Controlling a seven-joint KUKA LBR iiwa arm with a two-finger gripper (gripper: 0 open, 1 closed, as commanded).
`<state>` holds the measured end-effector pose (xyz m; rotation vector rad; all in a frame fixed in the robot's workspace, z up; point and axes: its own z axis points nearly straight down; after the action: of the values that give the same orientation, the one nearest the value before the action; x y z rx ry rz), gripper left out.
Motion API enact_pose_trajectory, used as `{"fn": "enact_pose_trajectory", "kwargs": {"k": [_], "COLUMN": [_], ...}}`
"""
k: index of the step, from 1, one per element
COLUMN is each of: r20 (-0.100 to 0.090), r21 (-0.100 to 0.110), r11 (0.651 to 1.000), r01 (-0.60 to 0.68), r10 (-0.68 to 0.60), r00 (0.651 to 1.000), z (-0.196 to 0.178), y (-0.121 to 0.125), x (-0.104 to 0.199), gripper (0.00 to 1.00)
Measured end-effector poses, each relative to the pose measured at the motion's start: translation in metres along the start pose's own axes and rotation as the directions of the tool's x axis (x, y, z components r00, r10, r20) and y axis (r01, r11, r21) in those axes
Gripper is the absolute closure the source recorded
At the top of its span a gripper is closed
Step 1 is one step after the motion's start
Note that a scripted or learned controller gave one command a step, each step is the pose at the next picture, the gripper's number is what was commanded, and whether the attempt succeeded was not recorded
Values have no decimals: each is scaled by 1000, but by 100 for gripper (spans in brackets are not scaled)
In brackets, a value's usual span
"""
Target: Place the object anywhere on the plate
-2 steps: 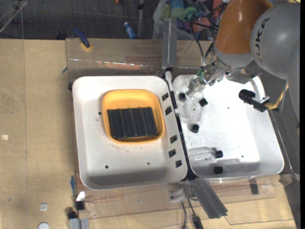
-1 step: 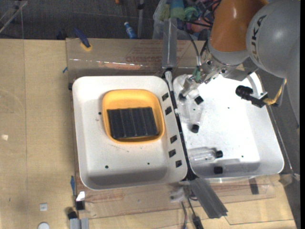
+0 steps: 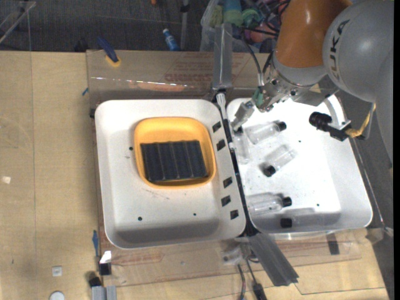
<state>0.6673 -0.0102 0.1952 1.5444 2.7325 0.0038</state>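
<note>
End effector: the end effector (image 3: pixel 245 114) hangs low over the far-left corner of the right bin (image 3: pixel 337 192). I cannot tell whether it is open or closed, and I see nothing held in it.
Object to move: most likely the nearest vial (image 3: pixel 262 131), clear with a black cap. It lies on its side on the bin floor just beside the end effector and is not on the plate.
Other vials: a second vial (image 3: pixel 279 159) lies near the middle of the same bin and a third vial (image 3: pixel 265 202) towards its near edge. Each is apart from the others.
Plate: the orange-yellow plate (image 3: pixel 175 125) sits in the left bin (image 3: pixel 119 167). A black ribbed slab (image 3: pixel 174 160) covers most of its floor.
Risk, slipping: a smooth round vial on its side may roll or squirt out of a closing grip, so a pinch off its axis could come up empty.
Risk, seeing it: clear plastic on a white floor is hard to pick out, so the aim could land on the cap end or miss altogether.
Risk, corner: the vial lies close to the bin wall and the ridge (image 3: pixel 226 161) between the bins. A descent there could strike the wall or push the vial against it.
Risk, crossing: a vial carried too low over that ridge could catch and drop short of the plate.
Risk, landing: little bare plate shows around the slab. A vial let go on the ribs or the sloping rim may roll off into the left bin, though hardly as far as the surface (image 3: pixel 44 167).
</note>
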Motion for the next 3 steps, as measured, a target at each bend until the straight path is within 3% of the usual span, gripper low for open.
{"fn": "enact_pose_trajectory", "kwargs": {"k": [1, 2, 3], "r20": [1, 2, 2], "r21": [-1, -1, -1], "r11": [1000, 998, 998], "r01": [-8, 61, 58], "r10": [8, -61, -58], "r00": [1000, 998, 998], "z": [-25, -24, -24], "y": [-20, -49, -62], "x": [-33, -82, -103], "gripper": [0, 0, 0]}}
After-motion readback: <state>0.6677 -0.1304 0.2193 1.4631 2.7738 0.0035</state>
